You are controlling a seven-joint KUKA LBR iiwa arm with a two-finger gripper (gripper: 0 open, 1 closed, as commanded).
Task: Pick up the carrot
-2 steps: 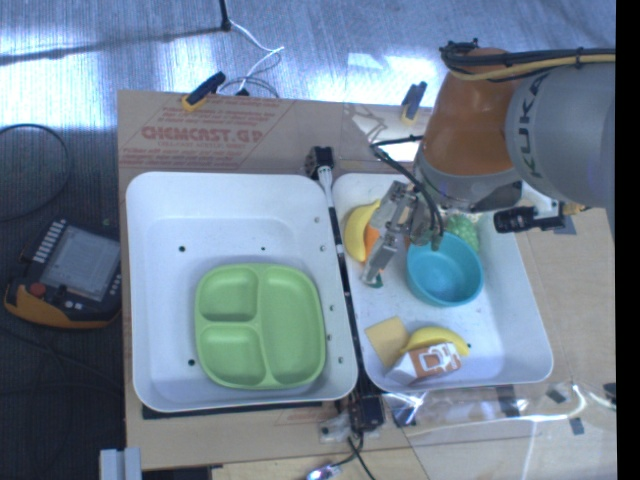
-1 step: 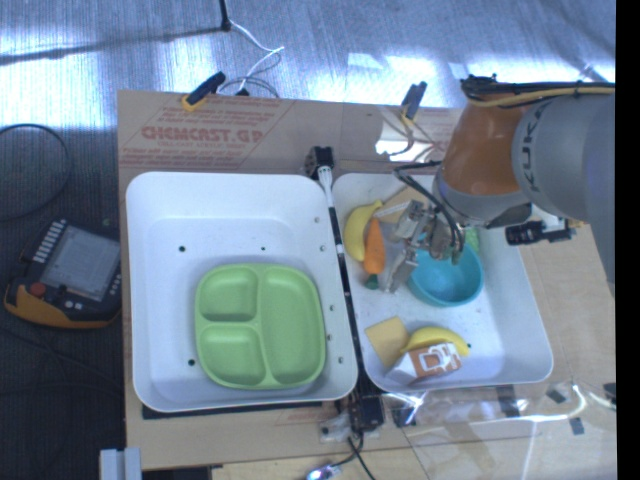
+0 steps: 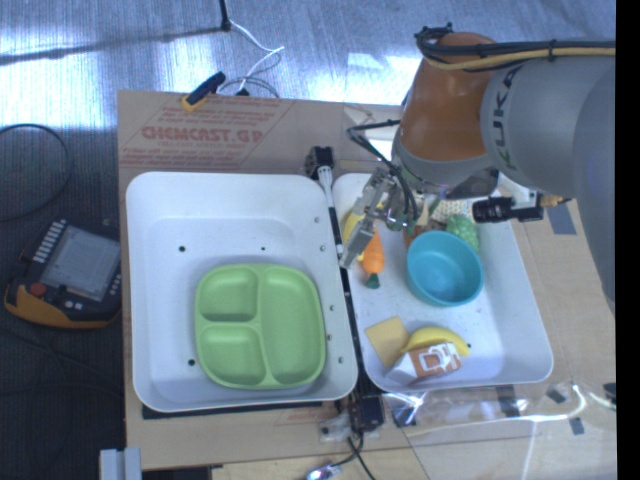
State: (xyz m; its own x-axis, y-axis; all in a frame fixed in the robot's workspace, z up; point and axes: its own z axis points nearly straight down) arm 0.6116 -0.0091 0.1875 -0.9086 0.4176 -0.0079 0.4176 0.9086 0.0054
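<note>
a brown cardboard-covered worktop (image 3: 200, 133) with red print fills the middle of the frame, and grey carpet floor (image 3: 110, 18) lies across the top. two shallow white plastic bins sit side by side on it: the left bin (image 3: 160, 208) holds a light green divided plate (image 3: 260, 325), the right bin (image 3: 525, 338) holds the other things. a yellow and black handheld pendant (image 3: 65, 273) lies on the floor at the left edge.

the grey arm with its orange band (image 3: 450, 98) comes in from the upper right and bends down over the top of the right bin. its metal tool (image 3: 375, 218) hangs just above the bin's upper left corner; whether it is wide or narrow cannot be told.

the small orange carrot with a green end (image 3: 372, 259) lies in the right bin's upper left part, just below the tool, near the wall between the bins. a round blue bowl (image 3: 444, 267) sits just right of the carrot. a yellow banana (image 3: 438, 339), a pale yellow wedge (image 3: 386, 339) and a small white and orange carton (image 3: 430, 363) lie lower in that bin. a green object (image 3: 463, 231) shows above the bowl.
</note>
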